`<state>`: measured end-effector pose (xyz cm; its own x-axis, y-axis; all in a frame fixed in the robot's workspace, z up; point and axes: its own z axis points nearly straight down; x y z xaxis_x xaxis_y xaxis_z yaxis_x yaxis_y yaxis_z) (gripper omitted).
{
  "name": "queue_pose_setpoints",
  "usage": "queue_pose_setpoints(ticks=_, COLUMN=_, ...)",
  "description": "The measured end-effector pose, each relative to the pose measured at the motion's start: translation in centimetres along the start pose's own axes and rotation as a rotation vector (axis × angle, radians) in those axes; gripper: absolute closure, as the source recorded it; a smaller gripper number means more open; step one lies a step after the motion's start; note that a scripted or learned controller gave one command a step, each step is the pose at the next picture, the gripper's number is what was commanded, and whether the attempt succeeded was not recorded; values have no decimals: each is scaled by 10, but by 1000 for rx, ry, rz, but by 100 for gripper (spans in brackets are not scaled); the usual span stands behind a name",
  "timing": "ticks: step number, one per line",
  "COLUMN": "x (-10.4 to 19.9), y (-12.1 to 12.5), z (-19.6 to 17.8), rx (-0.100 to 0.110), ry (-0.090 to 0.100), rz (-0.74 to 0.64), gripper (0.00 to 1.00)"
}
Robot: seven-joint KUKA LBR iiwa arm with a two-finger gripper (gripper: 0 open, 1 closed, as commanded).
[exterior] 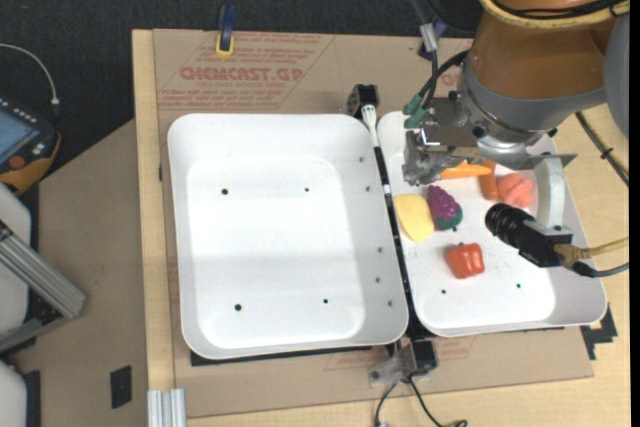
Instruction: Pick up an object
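Gripper (425,160) over right bin (520,310), finger state untellable, purple object (444,206) just below it, yellow object (414,217) beside.

Gripper (428,158): hung over right bin (500,310)
Purple toy (444,206): just below gripper
Yellow toy (414,217): beside purple toy

I see the bench as a flat brown cardboard sheet (260,75) with red printed lettering along its far side. Directly on it sit two shallow white plastic bins: the left bin (185,215) lies just beside the right bin (570,300), their rims touching. A small blue clip (226,27) grips the cardboard's far edge, beyond the left bin.
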<state>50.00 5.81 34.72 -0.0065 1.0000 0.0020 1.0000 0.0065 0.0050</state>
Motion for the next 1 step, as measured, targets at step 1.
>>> queue_pose_setpoints(ticks=1, x=-79, y=-21, z=-50, rx=-4, ry=-4, rz=15, gripper=100)
